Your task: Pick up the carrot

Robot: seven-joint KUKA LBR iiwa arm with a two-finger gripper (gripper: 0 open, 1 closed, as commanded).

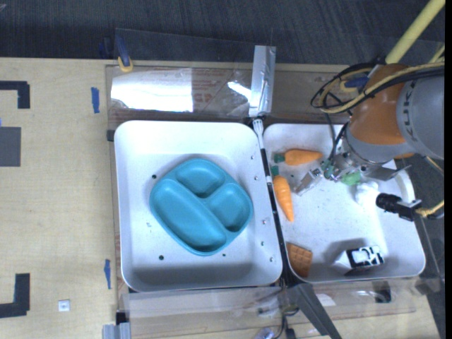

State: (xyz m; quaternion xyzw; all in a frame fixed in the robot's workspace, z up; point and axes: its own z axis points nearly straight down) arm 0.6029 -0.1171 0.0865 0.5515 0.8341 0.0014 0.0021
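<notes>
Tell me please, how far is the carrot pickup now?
Done: the arm has reached into the right bin, and the tool is low between the two carrots. In hand: nothing shows between its fingers; one carrot lies by the divider, the other carrot near the back wall. Left: closing on a carrot and lifting it.

2 carrots (pixel 283 197) in right bin (pixel 395 263); tray (pixel 200 205) in left bin (pixel 134 189).
</notes>
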